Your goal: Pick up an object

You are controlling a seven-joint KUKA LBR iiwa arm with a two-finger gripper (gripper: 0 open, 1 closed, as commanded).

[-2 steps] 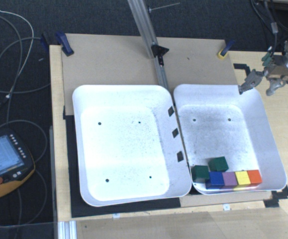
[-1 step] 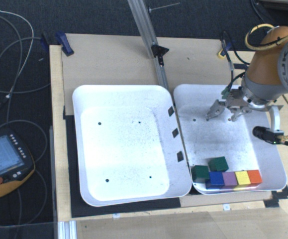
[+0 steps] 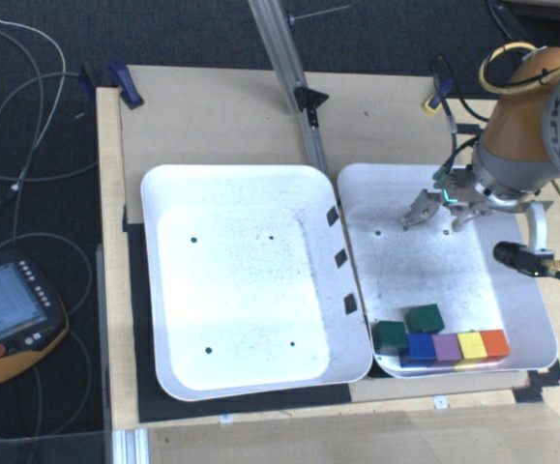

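Observation:
In the right bin (image 3: pixel 425 269), several small blocks lie along the near edge: two dark green blocks (image 3: pixel 423 317) (image 3: pixel 389 335), a blue block (image 3: pixel 419 348), a purple block (image 3: pixel 447 347), a yellow block (image 3: pixel 470 344) and an orange block (image 3: pixel 493 342). My gripper (image 3: pixel 441 215) hangs over the far part of the right bin, well away from the blocks. Its two fingers (image 3: pixel 418 211) are spread apart with nothing between them.
The left bin (image 3: pixel 236 278) sits beside the right one. A slanted metal rail (image 3: pixel 284 56) runs from the top down to the gap between the bins. Cables and a teach pendant (image 3: pixel 9 307) lie on the floor at left.

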